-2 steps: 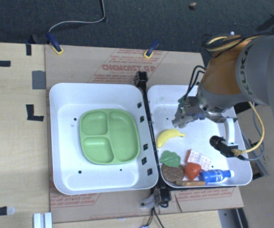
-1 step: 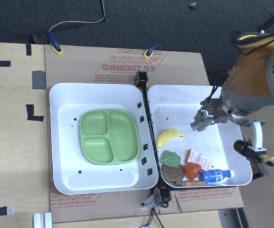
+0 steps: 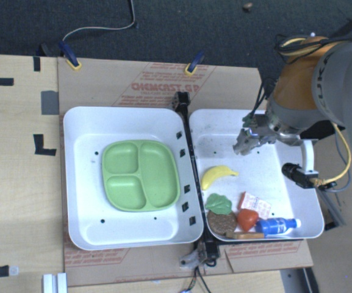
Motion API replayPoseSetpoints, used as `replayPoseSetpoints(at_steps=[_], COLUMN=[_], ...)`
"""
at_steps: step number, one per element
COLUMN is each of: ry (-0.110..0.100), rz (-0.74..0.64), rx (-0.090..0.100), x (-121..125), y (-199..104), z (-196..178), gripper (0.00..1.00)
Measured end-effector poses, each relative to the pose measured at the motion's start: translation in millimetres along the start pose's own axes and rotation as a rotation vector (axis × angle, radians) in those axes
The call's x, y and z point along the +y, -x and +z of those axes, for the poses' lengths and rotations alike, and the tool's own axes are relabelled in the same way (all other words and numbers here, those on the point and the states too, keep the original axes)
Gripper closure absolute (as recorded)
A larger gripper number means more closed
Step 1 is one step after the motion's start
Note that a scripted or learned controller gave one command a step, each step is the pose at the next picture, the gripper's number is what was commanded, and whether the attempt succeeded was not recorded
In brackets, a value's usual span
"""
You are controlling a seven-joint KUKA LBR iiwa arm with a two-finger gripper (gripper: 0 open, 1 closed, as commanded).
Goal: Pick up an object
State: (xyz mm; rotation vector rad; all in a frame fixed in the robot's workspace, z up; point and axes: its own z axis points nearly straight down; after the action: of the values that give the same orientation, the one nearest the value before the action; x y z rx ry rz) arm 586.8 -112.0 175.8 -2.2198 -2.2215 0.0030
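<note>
Over the right bin (image 3: 298, 221), toward its 12 o'clock end, you have the gripper (image 3: 246, 143) hanging above bare white floor, with nothing between its fingers as far as the view shows. How wide the claw stands you cannot tell: the fingertips read as a small grey cluster against the wall, and the gap between them is not resolved.

Step in hand, by judgement: approach, before any grasp. No object is lifted.

Candidates all lie at 6 o'clock from the gripper. The banana (image 3: 218, 175) is nearest, alone on open floor at the bin's middle, near the divider. Further toward 6 o'clock sits a crowded group: green leaf toy (image 3: 219, 204), a brown round piece (image 3: 222, 223) just beneath it, a red-and-white packet (image 3: 253, 203), a red item (image 3: 247, 219) and a blue bottle (image 3: 276, 226) lying on its side against the near wall.

The next move calls for travel toward 6–7 o'clock, then a descent. The banana looks the cleaner target, since the cluster items touch or overlap.

The left bin (image 3: 78, 163) holds a green divided plate (image 3: 141, 175), well apart from the arm.

Poorly seen: the red item is possibly a tomato; the brown piece is partly covered by the leaf; the arm's upper links are cut off at 3 o'clock.
</note>
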Motion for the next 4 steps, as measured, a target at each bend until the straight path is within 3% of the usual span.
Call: replayPoseSetpoints(at_steps=[1,2,3,4], ry=[0.003,0.002,-0.002,0.008], rz=[0.001,0.001,0.001,0.001], rx=[-0.001,0.0,0.002,-0.002], x=[-70.5,-70.6,-68.2,-79.4], y=[21.4,21.1,11.1,-11.9], z=[-90.1,-89.8,35.6,89.4], gripper=[1.0,0.0,0.0,0.0])
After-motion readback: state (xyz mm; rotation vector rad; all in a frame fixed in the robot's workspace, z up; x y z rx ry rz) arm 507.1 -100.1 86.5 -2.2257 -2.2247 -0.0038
